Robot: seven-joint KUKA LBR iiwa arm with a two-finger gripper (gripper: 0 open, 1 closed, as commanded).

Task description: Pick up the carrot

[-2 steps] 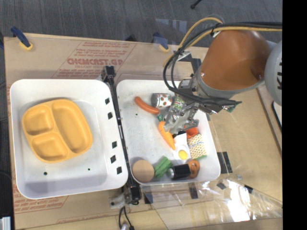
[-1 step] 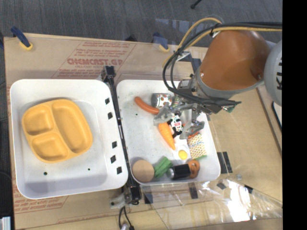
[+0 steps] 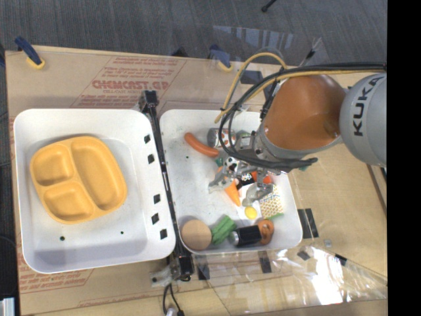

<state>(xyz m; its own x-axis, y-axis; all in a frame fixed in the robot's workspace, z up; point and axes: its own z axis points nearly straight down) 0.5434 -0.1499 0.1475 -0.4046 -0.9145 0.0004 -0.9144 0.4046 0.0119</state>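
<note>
The tool (image 3: 241, 180) hung low over the right bin (image 3: 177, 176), in the thick of a small heap of toys, and the carrot (image 3: 233, 193) lay just beneath it, a short orange wedge touching the clutter around it. Whether the tool was released or clenched could not be told from above, since the wrist hid it. A good pick would likely call for a straight descent centred on the carrot's body, closing across its narrow width, so that the yellow piece (image 3: 250, 211) just beside it was not caught as well. The arm (image 3: 365, 120) bore the letters "KUKA", and red print on the worktop (image 3: 99, 78) read "CHEMCAST GP".
</note>
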